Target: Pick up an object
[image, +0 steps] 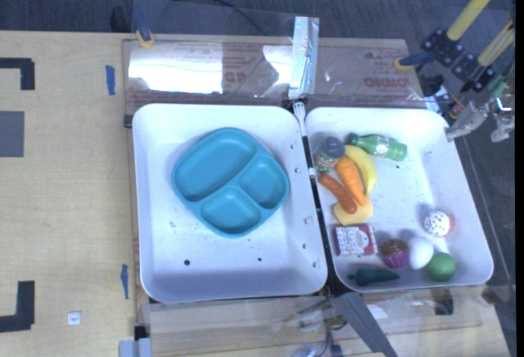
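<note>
Table (57, 208) of pale wood carries two shallow white bins side by side. Left bin (155, 257) holds a blue three-compartment plate (231, 181), lying flat near its middle. Right bin (467, 208) holds the small toys, and places below are given from its left wall. Close to that wall near the far end sits a grey tin (328, 147), with a green bottle (378, 146) lying on its side beyond it. Yellow banana (366, 168) and orange carrot (351, 174) lie touching, just off the wall, above a yellow wedge (353, 213). Red-labelled packet (354, 241) lies flat beside the wall. Farther from it are a purple piece (395, 252), a white egg (421, 253), a green ball (441, 266) and a spotted ball (437, 223). Dark green pepper (376, 274) lies at the near rim. Pincer (485, 106) hovers beyond the bin's far right corner; whether it is spread or closed I cannot tell.
</note>
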### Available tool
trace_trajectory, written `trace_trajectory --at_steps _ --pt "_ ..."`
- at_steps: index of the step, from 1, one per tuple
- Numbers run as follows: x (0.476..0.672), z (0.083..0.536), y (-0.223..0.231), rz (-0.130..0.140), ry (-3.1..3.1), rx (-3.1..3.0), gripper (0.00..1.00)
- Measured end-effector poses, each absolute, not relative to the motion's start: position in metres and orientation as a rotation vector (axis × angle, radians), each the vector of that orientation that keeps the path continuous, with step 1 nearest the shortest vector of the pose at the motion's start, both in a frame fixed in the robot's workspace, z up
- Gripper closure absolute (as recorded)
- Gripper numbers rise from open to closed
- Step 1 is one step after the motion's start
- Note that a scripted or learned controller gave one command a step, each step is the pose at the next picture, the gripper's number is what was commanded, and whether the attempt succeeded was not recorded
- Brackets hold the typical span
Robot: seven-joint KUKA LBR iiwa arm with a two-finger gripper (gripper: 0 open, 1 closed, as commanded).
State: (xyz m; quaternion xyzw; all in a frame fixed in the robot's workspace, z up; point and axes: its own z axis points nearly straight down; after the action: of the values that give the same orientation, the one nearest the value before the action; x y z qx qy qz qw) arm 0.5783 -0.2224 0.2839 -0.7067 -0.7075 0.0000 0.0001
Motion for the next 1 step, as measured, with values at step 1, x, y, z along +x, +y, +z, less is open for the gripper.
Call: trace_trajectory --at_steps 1 --pt "0.5654 0.2899 -0.2231 0.001 -1.819 -2.561 0.0"
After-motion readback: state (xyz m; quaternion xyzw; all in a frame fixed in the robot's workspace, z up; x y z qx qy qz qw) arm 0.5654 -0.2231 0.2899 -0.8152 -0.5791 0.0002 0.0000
